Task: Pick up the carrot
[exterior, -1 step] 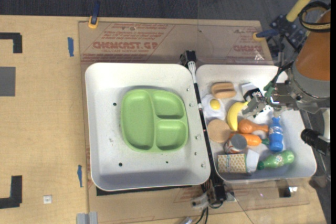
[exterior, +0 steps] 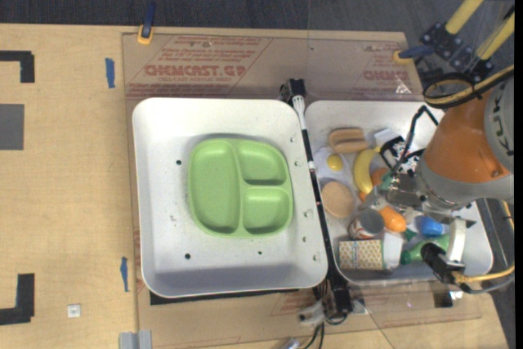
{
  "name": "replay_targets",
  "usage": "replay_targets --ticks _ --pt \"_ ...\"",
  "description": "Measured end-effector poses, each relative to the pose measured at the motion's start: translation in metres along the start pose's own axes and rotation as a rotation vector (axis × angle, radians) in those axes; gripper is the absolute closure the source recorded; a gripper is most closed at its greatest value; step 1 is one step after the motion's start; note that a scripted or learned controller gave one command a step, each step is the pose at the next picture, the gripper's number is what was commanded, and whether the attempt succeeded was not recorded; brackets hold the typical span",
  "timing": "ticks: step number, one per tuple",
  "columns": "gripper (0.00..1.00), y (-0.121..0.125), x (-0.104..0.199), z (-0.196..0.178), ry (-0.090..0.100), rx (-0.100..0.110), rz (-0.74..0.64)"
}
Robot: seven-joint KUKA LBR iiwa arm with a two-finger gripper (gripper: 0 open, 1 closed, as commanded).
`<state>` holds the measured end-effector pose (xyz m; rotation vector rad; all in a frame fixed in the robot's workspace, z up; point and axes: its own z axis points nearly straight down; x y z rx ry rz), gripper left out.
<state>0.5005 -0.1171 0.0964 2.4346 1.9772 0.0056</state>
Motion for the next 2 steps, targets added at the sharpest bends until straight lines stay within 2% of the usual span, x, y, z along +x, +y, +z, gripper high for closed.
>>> replay_targets --ticks 1,2 --pt "1.00 0.000 0.000 -0.008 0.000 0.000 0.004" --pt "1.00 -0.037 0.099 -0.089 0.005 0.006 -0.027"
